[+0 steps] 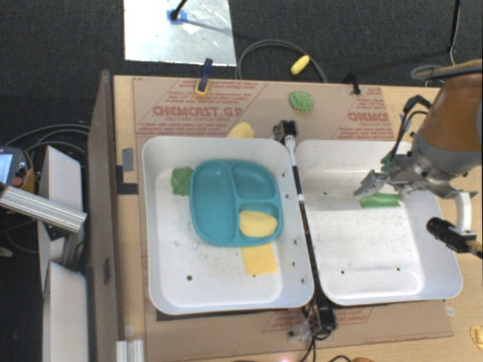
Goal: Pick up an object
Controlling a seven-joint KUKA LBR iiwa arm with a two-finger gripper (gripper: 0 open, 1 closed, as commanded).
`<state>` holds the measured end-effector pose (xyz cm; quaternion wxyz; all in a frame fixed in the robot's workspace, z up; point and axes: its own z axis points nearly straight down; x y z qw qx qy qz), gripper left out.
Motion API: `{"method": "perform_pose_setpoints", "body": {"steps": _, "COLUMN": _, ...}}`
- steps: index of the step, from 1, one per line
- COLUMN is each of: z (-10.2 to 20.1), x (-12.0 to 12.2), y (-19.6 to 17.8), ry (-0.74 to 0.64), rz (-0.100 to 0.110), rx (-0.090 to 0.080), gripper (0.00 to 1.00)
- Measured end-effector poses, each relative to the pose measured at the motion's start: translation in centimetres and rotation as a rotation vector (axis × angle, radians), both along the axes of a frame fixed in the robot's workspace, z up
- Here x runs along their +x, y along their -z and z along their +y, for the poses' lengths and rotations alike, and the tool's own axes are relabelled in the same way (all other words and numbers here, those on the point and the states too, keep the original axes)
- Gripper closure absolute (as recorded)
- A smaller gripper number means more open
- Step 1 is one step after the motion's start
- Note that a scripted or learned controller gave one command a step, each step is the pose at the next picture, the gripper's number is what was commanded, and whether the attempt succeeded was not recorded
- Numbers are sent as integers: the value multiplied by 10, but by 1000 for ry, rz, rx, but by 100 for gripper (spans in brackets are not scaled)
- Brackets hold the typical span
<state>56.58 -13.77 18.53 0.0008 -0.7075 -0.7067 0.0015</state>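
Where the right bin (377, 277) is sitting nearest, a green bean-shaped piece (379, 200) is lying on its floor, long axis left-right. Tool (375, 183) is hovering just above-left of it; finger state: cannot tell. Further: orange-banded arm (453, 119).

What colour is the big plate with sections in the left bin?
Teal blue; the plate shows clearly in the camera view.

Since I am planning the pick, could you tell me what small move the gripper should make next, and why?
Probably a short descent onto the green piece in the right bin. The gripper sits just above its left end, with nothing else close by, so lowering a little should bring the piece between the fingertips.
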Motion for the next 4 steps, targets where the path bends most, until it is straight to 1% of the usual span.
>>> {"method": "perform_pose_setpoints", "body": {"steps": 1, "z": -36, "x": 28, "y": 86, "ry": -1, "rz": -3, "rx": 0, "gripper": 0}}
{"method": "perform_pose_setpoints", "body": {"steps": 2, "z": -34, "x": 29, "y": 71, "ry": -4, "rz": -8, "rx": 0, "gripper": 100}}
{"method": "perform_pose_setpoints", "body": {"steps": 3, "z": 6, "x": 57, "y": 49, "ry": -10, "rz": -8, "rx": 1, "gripper": 100}}
{"method": "perform_pose_setpoints", "body": {"steps": 4, "z": 80, "x": 12, "y": -2, "ry": -12, "rz": -5, "rx": 4, "gripper": 100}}
